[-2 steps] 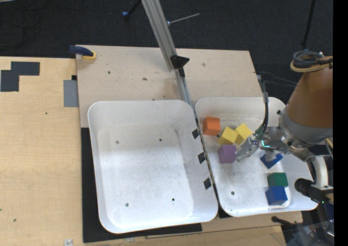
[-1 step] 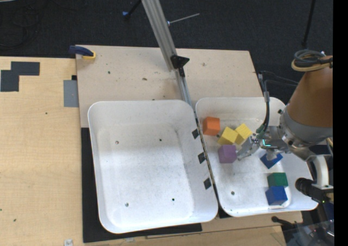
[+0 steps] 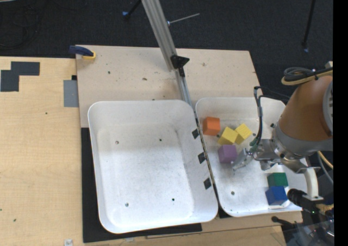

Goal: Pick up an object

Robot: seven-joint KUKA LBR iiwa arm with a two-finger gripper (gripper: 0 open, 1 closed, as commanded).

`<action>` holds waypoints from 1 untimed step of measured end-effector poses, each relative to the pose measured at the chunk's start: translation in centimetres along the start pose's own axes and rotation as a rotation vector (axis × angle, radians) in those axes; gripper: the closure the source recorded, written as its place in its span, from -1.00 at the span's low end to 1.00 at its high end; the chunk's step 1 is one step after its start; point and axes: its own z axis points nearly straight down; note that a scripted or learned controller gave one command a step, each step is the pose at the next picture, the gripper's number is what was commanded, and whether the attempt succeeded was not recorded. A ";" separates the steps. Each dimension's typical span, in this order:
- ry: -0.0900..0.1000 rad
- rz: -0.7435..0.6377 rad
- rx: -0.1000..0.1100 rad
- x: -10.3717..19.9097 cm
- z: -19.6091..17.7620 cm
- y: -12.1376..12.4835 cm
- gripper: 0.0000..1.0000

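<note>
The gripper hangs low inside the right bin, and whether its fingers are apart or together cannot be told. The purple cube lies just beside the gripper, on its left, close enough that contact cannot be ruled out. Two yellow cubes sit touching each other just above the purple cube; the orange cube is up and left of it. The green cube and blue cube lie to its lower right, past the gripper.

Orange block, two yellow blocks, purple block left of gripper, green block, blue block, white bins.
</note>
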 end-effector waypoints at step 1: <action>0.001 0.000 -0.001 0.0 4.4 -0.3 -1.00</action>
